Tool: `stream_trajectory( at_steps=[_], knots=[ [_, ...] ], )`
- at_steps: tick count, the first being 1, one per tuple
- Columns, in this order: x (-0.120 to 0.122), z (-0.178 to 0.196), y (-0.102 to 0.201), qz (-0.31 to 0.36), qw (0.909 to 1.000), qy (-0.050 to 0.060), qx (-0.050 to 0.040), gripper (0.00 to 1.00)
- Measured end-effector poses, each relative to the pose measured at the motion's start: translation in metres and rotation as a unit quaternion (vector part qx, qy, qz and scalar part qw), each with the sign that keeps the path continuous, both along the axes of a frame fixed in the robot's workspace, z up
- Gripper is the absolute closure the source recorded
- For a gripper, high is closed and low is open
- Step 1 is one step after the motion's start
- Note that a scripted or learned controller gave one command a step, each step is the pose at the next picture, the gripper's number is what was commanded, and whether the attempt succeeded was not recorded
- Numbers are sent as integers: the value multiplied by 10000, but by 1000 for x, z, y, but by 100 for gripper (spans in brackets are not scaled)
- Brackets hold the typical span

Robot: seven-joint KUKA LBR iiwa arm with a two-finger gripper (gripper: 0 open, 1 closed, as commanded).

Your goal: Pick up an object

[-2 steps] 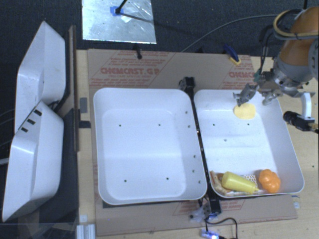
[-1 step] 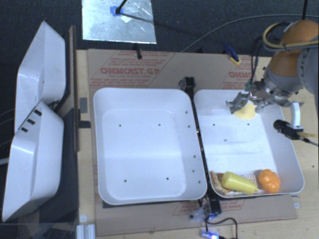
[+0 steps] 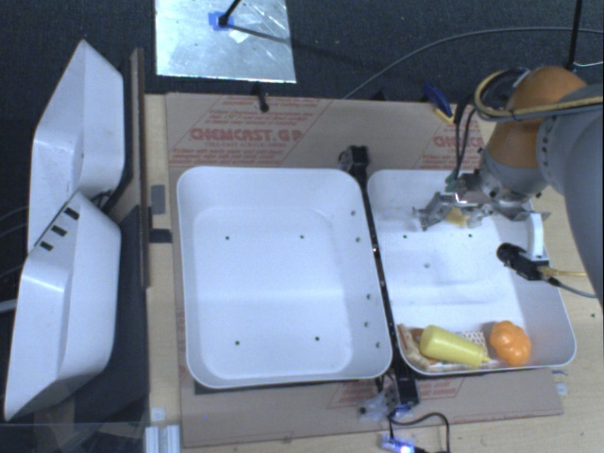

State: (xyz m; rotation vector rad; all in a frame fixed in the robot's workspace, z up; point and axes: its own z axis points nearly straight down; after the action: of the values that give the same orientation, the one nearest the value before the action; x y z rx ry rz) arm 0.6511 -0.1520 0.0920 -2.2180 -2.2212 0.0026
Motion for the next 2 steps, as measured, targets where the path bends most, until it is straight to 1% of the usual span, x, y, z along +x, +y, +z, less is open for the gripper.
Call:
stream_trajectory(
  at_steps=[1, 2],
  knots=[
    [2, 14, 0, 1, 10000, -28, -6, 100],
    [4, 77, -5, -5, 10000, -46, -10, 100]
  ],
)
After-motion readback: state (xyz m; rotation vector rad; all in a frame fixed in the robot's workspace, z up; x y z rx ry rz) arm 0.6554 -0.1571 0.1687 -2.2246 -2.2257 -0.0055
